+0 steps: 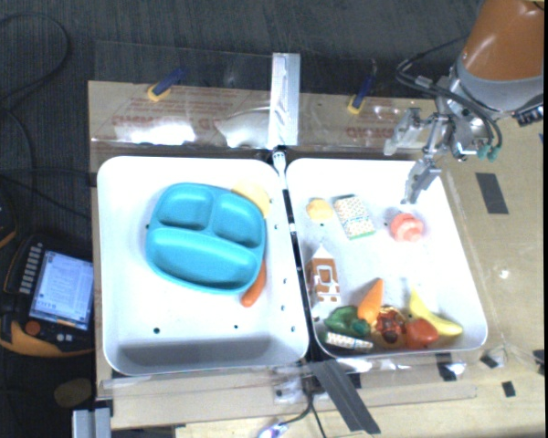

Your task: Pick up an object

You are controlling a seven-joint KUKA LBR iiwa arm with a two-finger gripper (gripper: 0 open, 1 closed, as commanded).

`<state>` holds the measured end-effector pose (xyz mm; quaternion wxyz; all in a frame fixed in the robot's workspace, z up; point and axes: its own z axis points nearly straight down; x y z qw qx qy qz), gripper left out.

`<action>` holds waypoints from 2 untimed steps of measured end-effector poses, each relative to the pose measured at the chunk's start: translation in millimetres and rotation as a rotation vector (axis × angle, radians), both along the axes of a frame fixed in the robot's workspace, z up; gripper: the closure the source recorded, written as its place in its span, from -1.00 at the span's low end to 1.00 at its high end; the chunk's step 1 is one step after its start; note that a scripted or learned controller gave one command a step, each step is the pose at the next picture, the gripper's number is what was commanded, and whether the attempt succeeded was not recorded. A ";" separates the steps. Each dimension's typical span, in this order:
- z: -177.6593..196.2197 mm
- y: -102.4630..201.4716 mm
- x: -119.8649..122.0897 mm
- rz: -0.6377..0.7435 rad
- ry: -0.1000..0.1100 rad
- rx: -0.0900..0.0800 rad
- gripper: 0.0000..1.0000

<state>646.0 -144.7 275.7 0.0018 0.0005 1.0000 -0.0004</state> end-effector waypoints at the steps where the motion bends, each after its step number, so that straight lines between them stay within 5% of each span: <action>1: 11.0 0.6 1.4 0.001 -0.005 -0.002 1.00; 2: -74.9 -62.9 -23.4 -0.016 0.002 -0.001 1.00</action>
